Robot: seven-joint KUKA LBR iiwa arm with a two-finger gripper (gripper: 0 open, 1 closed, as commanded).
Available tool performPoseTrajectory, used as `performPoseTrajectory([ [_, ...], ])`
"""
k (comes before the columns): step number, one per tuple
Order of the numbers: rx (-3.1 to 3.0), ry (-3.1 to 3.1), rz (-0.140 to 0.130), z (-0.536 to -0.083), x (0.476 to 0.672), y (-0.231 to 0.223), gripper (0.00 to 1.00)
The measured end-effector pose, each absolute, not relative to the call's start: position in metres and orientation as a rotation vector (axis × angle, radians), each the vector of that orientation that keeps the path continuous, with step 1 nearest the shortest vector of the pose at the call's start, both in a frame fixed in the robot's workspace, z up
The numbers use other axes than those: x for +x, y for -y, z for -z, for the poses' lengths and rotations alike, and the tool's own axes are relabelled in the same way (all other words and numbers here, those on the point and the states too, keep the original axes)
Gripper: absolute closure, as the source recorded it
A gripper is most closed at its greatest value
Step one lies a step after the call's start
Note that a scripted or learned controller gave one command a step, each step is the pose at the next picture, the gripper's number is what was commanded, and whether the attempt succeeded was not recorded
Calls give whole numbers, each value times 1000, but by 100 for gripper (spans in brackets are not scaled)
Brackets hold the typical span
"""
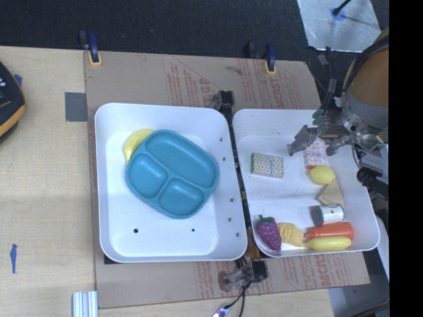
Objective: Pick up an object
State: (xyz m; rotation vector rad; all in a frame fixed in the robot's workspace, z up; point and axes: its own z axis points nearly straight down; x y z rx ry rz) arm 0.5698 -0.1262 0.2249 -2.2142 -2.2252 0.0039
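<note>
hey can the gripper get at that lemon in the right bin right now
Probably yes. The gripper hangs just above the lemon, which lies uncovered, though a wedge touches its lower side.

A blue three-compartment plastic plate [172, 173] lies in the left white bin [112, 236], partly covering a yellow object [134, 142]. The gripper [317, 140] hovers over the right white bin [264, 121].

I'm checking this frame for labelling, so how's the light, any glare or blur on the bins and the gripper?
Camera view: light is even and soft, with faint shadows. The left white bin is bright but not washed out, and the blue divided plate reads crisply. The gripper over the right white bin looks soft, its fingers hard to resolve. The small toys there lack fine detail.
</note>
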Motion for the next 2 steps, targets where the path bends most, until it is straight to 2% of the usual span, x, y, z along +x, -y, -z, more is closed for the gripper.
performPoseTrajectory([
  [1, -2215, 2225, -7, -148, 593, 175, 0],
  [2, -2215, 2225, -5, -92, 572, 212, 0],
])
